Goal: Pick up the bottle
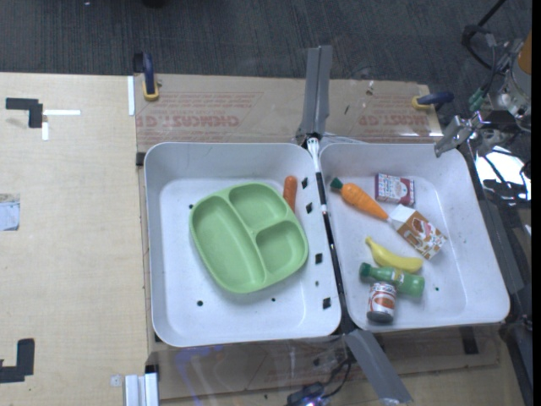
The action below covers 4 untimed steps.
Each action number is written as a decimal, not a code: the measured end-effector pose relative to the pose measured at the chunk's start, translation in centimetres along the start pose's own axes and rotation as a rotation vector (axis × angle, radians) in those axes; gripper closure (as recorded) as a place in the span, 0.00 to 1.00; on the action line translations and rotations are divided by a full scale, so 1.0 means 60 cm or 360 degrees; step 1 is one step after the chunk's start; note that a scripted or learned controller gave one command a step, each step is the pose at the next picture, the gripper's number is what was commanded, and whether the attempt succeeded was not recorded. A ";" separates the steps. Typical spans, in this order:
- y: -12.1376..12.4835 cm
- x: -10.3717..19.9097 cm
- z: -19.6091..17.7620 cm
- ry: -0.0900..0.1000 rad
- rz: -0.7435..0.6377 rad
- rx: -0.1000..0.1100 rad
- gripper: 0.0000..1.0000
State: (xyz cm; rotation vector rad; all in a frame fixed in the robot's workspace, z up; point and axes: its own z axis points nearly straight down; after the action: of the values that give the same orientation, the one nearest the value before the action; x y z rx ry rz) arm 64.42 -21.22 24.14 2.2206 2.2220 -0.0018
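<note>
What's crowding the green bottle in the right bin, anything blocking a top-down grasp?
Nothing lies on top of the green bottle. It lies on its side, hemmed in closely: the banana along its upper edge and the small can against its lower side. Finger clearance looks tight on both sides.

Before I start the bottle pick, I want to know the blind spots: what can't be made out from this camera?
- claw: at the right bin's far corner, small and blurred among cables; open or shut unclear.
- green bottle: the banana hides part of its upper side; label unreadable.
- can: print too small.
- orange item: partly behind the green plate's rim.
</note>
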 end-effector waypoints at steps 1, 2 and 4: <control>0.014 0.195 0.097 0.0000 0.0134 0.0000 0.00; -0.046 0.333 0.082 0.0001 0.0353 0.0002 0.00; -0.234 0.284 0.072 0.0001 -0.0386 0.0000 0.00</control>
State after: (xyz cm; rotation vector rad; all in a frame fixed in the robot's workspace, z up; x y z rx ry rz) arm 50.34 -4.21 19.79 1.9356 2.4748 -0.0009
